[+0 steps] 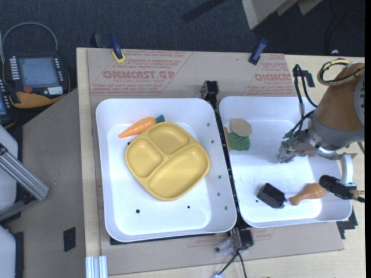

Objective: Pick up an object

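The gripper [288, 151] hangs low in the right bin [255, 210] — near the green block [238, 142] — but I cannot tell if it holds anything.

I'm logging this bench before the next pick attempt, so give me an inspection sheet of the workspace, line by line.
Surface: brown board bearing left bin and right bin.
Job's things: carrot and yellow divided plate in left bin; green-and-tan piece, black block and drumstick-shaped toy in right bin.
Clutter: nothing seen.
Grippers: gripper low over right bin, nothing seen between its fingers.
Cables: black cable along the arm.
Surroundings: pendant at left; clamps on board's far edge.
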`<state>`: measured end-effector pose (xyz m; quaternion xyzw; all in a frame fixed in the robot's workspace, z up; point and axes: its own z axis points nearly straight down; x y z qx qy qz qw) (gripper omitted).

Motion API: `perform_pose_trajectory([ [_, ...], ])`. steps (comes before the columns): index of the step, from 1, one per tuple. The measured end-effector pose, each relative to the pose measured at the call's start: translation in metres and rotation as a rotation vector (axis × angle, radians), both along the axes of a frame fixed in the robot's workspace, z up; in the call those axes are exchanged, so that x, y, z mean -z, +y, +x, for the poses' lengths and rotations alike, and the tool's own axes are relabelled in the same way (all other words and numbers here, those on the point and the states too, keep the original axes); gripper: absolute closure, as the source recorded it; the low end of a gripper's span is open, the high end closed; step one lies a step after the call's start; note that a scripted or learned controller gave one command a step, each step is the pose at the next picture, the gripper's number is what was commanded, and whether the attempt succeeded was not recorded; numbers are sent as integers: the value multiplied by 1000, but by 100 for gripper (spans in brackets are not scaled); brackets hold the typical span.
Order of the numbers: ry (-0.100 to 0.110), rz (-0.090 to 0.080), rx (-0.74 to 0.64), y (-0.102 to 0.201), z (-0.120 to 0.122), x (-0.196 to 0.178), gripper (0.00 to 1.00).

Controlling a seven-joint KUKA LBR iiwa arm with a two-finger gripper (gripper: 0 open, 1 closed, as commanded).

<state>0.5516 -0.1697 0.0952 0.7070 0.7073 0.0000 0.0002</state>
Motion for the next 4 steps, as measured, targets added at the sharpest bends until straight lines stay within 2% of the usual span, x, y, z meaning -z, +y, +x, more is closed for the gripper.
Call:
perform_pose_trajectory([
  [2,-8,-3,0,-12,11,-123,100],
  [3,-7,-3,-1,-12,7,-168,100],
  [4,2,3,-5,38,20,-153,100],
])
